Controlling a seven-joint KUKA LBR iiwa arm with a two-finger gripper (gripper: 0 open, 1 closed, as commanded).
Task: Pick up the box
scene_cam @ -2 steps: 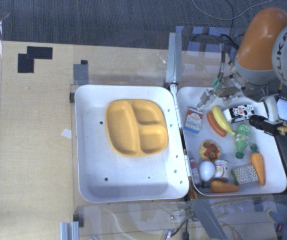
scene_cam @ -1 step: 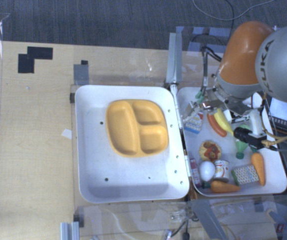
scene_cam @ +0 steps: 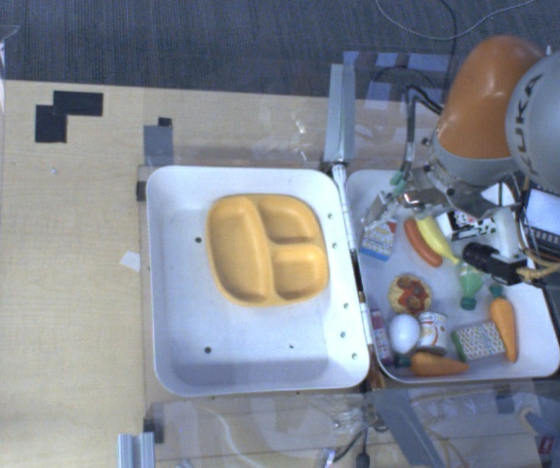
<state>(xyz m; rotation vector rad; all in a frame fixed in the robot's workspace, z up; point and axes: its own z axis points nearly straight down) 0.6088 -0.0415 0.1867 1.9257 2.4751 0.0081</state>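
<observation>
A small white and blue carton box (scene_cam: 379,241) lies at the left side of the right bin (scene_cam: 550,364), close to the divider. My gripper (scene_cam: 399,203) hangs just above and behind it, open, with nothing between its fingers. A second small box with a green patterned face (scene_cam: 480,340) rests near the bin's front right. The grey arm with its orange band (scene_cam: 485,96) reaches in from the upper right and hides the bin's back corner.
The right bin is crowded: a red sausage and a banana (scene_cam: 426,241), a carrot (scene_cam: 503,328), another carrot (scene_cam: 438,365), a white egg (scene_cam: 404,332), a small can (scene_cam: 432,331) and a green piece (scene_cam: 470,288). The left bin (scene_cam: 178,359) holds a yellow divided tray (scene_cam: 265,249).
</observation>
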